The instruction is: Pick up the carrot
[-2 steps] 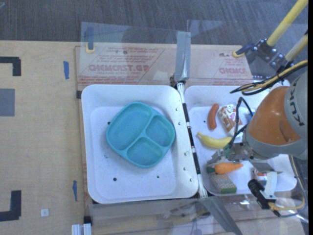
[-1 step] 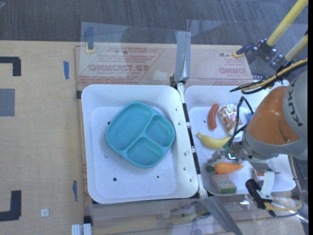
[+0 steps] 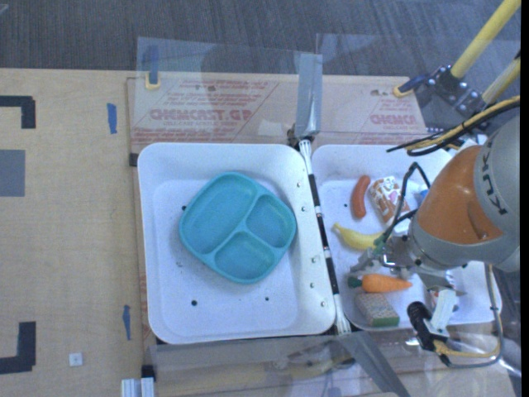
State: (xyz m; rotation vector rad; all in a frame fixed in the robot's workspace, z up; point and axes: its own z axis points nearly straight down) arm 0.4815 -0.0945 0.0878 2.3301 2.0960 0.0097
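- Where the desk (image 3: 66, 222) is seen from above, two shallow white plastic bins are shown side by side: the left bin (image 3: 165, 172) and the right bin (image 3: 339, 160).
- A turquoise three-compartment plastic plate (image 3: 238, 227) is seen lying flat in the left bin, set at a slant to the bin's walls.
- The short orange toy carrot (image 3: 385, 284) is found in the right bin, towards its near edge, lying roughly crosswise with its green stub pointing to the left bin.
- A yellow toy banana (image 3: 357, 236) is shown just above the carrot, apart from it.
- A red-orange toy sausage (image 3: 359, 197) is placed upright in the picture beyond the banana, with a pale frosted pastry-like toy (image 3: 385, 198) just to its right.
- A greyish-brown, speckled rounded block with a green edge (image 3: 376, 308) is seen just below the carrot.
- The grey arm with its orange band (image 3: 459, 205) is shown reaching in from the right, over the right bin.
- The claw (image 3: 382, 261) is seen low over the carrot, just above it in the picture; whether its fingers are spread or closed cannot be told, and no object is seen between them.
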